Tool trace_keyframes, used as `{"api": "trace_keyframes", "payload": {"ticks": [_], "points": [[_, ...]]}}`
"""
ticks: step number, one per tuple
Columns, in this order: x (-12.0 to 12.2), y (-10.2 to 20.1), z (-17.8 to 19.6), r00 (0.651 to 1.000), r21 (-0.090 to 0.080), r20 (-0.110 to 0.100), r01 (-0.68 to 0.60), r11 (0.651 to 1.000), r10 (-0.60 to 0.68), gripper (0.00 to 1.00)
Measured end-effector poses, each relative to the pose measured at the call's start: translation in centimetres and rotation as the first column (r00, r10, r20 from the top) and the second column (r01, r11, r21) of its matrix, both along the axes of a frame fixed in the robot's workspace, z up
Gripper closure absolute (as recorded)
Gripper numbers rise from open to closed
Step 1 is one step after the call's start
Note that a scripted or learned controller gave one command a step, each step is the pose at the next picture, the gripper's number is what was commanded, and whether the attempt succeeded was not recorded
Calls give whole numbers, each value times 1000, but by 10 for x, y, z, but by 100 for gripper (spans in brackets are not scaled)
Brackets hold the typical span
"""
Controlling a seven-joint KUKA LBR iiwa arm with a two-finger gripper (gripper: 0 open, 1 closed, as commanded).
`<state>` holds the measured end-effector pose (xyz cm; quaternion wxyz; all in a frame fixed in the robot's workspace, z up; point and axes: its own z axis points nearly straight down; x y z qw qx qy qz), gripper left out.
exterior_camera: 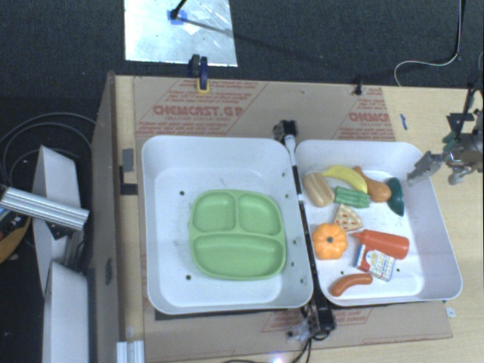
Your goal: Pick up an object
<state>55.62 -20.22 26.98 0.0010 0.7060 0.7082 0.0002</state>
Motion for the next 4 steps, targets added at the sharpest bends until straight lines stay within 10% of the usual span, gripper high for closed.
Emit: {"api": "trace_keyframes", "payload": {"ticks": [1,2,3,4], "points": [[47,19,-120,1000,3,-4,-4,1000,4,0],[27,110,-188,1000,4,-5,-5,1000,5,0],[-6,116,-186,1000,2,-4,3,1000,-3,0],[62,112,-185,1000,0,5,-3,1000,3,0]]}}
